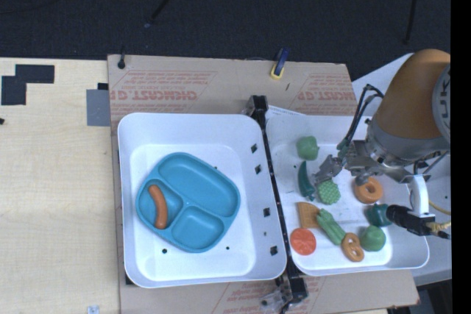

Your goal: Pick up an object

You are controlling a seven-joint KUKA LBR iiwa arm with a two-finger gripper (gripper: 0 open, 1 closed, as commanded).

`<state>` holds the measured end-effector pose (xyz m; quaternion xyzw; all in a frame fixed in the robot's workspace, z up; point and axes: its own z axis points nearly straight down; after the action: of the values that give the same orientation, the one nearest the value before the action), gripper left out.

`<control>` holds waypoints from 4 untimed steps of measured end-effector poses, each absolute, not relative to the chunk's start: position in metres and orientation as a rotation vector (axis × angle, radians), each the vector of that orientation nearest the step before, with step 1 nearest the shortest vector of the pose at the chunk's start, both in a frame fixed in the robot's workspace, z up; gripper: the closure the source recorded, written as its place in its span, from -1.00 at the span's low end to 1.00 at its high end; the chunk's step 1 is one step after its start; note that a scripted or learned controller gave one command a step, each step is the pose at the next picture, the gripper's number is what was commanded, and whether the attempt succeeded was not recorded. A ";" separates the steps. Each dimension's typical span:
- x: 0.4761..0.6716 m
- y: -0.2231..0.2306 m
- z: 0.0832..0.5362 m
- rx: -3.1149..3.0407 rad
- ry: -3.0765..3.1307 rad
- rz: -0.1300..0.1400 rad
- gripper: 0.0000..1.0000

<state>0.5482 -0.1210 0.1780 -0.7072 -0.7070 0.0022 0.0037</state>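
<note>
Pincer (329, 171): positioned over the right bin (419, 258), directly above a green textured ball (329, 193); finger state cannot be told. Left bin (132, 151) contains a blue tray (206, 195) with a sausage (158, 205)

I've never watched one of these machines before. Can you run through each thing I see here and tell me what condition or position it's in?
Gripper: low in the right bin, just above the bumpy green toy.
Bumpy green toy: lying loose in the right bin.
Doughnut: flat, beside the gripper.
Red tomato: resting near the bin's front.
Blue tray: flat in the left bin.
Sausage: lying in the tray's left compartment.
</note>
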 end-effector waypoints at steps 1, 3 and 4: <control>0.546 -0.120 0.114 -2.216 -2.216 0.006 -1.00; 0.545 -0.120 0.097 -2.227 -2.210 0.002 1.00; 0.539 -0.128 0.154 -2.230 -2.215 -0.001 1.00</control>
<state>0.5390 -0.1283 0.1541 -0.7095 -0.7047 -0.0004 -0.0006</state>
